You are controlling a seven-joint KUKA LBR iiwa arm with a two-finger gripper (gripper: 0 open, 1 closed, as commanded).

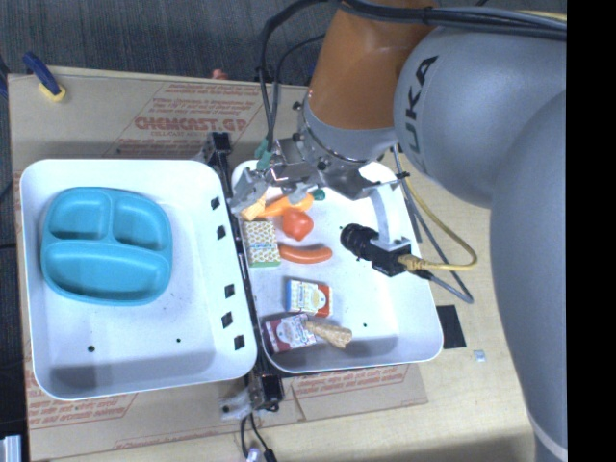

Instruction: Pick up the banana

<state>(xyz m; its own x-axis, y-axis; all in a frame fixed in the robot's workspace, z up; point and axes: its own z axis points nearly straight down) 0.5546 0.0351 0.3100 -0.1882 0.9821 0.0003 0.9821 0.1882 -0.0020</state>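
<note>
The camera view shows the metal two-finger gripper [281, 173] low over the far left corner of the right-hand white plastic bin [416, 327], and whether it grips anything I cannot tell. A curved yellow plastic banana [252, 206] seems to lie just beneath it against the bin wall, partly hidden. A good pick would span the banana's narrow width, clear of the wall. Just beside it lie a glossy red tomato-like toy [297, 223], an orange carrot-like piece [289, 203] and a smooth red sausage [304, 253]. The left bin [192, 335] holds a blue compartment tray [104, 243].
</note>
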